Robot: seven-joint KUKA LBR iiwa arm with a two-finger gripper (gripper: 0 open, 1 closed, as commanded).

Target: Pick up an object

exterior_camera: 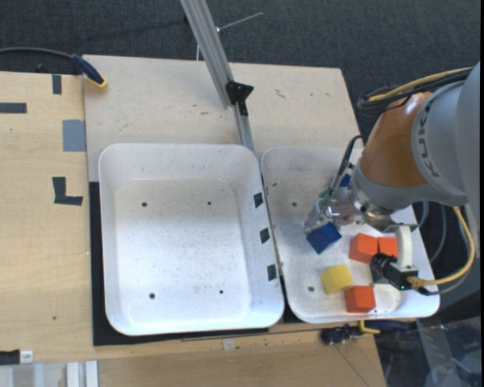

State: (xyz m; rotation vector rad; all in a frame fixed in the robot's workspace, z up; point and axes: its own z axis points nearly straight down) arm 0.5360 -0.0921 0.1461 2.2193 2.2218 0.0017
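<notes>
In right bin (294, 184) — unlabelled blue cube (323, 237).

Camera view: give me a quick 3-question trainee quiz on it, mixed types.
1. True or false: the blue block lies in the right bin.
2. Which block lies nearest the blue block? A) yellow block B) orange block at the bin's near edge C) a green block
3. Fill in: the gripper sits right above the ____ block.

Key: 1 true. 2 A. 3 blue; whether it grips the block cannot be told from here.
</notes>
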